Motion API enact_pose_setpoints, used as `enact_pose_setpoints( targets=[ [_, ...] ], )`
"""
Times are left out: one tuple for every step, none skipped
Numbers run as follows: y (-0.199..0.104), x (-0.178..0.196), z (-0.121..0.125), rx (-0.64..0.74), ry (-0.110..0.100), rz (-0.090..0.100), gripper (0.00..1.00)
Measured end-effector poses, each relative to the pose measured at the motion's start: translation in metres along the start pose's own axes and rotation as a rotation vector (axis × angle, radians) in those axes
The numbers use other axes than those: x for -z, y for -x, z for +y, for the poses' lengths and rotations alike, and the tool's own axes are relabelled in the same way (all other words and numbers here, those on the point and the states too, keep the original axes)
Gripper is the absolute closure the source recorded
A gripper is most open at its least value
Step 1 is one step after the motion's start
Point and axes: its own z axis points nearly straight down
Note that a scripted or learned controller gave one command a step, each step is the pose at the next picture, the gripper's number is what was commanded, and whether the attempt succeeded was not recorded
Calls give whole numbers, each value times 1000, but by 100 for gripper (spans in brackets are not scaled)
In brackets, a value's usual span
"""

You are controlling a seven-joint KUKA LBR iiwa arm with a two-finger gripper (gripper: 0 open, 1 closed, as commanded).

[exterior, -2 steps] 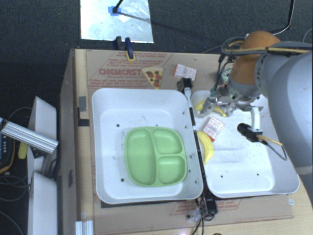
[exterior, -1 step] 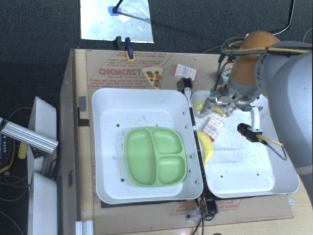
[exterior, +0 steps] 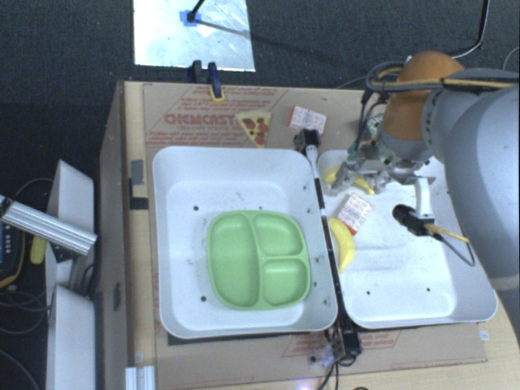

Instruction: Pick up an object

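Observation:
My gripper [exterior: 358, 177] hangs low over the far left corner of the right bin [exterior: 406, 299], with the arm coming in from the right. A small yellow object [exterior: 363, 188] lies right below it, partly hidden by the gripper. Whether it is touched I cannot tell. A red-and-white packet [exterior: 353, 212] lies just in front of the gripper. A yellow banana [exterior: 344, 247] rests against the right bin's left wall.
A green divided plate [exterior: 260, 258] sits in the left bin [exterior: 187, 185]. A long thin tool with a black head [exterior: 312, 149] lies along the divider between the bins. Behind the bins, a toy pizza slice [exterior: 254, 127] and another packet [exterior: 307, 119] lie on the cardboard.

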Motion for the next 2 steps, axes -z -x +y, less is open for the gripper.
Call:
enact_pose_setpoints(
  targets=[
    [6,20,3,-1,15,6,0],
    [5,31,4,1,16,6,100]
  ],
)
